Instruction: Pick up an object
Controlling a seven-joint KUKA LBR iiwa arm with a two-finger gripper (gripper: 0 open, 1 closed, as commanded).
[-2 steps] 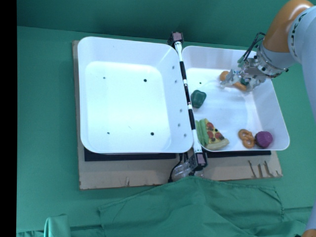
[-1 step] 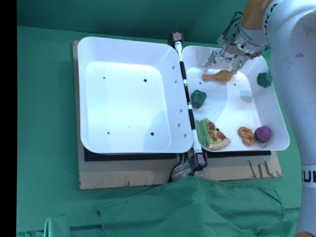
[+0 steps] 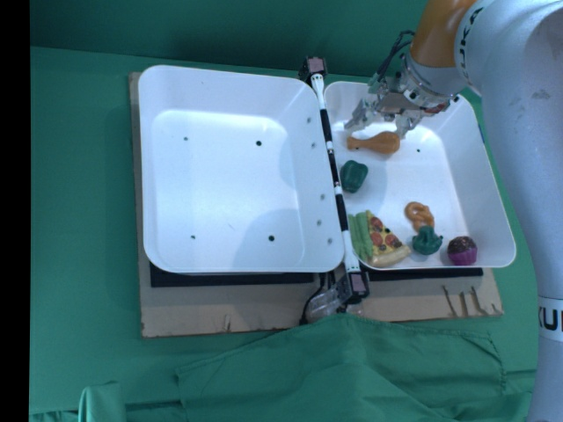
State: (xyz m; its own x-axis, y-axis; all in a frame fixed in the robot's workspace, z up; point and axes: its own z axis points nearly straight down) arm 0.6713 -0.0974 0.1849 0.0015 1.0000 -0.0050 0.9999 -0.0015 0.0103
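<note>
The right bin (image 3: 479,152) is the landmark. The drumstick (image 3: 374,142) lies at its rear, the pepper (image 3: 354,175) near its left wall, and the pizza slice (image 3: 380,239), pretzel (image 3: 418,212) and cupcake (image 3: 462,250) along its front. The left bin (image 3: 176,95) sits beside it.

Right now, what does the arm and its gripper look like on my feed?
The arm is thick, rounded and light grey, with an orange band above the wrist and dark lettering low on its side. The gripper is a small grey metal assembly with thin dark cables looping off its top.
</note>
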